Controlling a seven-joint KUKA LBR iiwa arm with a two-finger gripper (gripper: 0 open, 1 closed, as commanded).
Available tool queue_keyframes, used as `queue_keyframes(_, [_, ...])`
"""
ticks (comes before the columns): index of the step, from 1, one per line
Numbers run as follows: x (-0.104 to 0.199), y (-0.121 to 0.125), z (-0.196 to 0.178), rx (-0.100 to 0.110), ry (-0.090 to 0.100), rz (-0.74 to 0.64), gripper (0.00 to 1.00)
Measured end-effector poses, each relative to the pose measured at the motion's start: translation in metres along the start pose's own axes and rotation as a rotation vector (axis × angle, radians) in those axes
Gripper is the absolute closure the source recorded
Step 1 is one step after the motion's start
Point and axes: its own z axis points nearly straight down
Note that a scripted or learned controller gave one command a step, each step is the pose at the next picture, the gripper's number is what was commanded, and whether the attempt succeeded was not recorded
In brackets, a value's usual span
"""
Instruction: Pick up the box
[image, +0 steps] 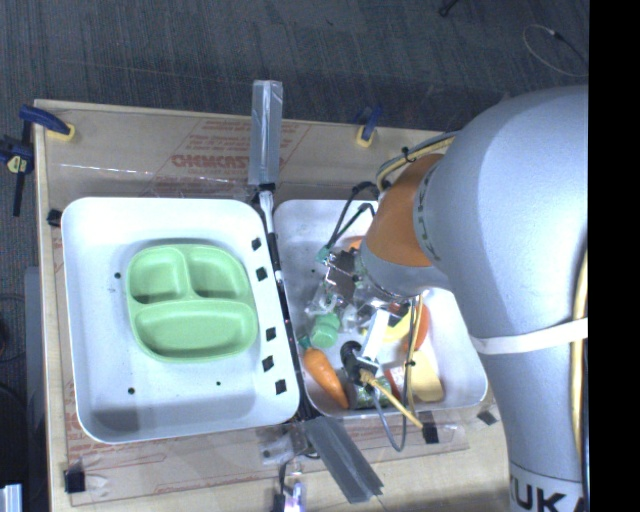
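Note:
My gripper (332, 298) is down in the right bin (300, 225), near its left wall, with the grey arm and its orange band above it hiding much of the bin. A small green item (323, 329) lies right under the gripper, and I cannot tell whether they touch. A pale yellow box-like block (429, 380) sits in the bin's front right corner, to the right of the gripper and apart from it. Part of it is hidden by the wrist.
An orange carrot (322, 372) lies at the right bin's front left. A red-orange item (422, 322) shows beside the wrist. The left bin (90, 300) holds a green divided plate (192, 299). Clamps sit along the bench's far edge.

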Motion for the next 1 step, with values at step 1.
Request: queue_keyframes(1, [0.0794,-0.0221,-0.0810,-0.017,0.001,-0.248,1.00])
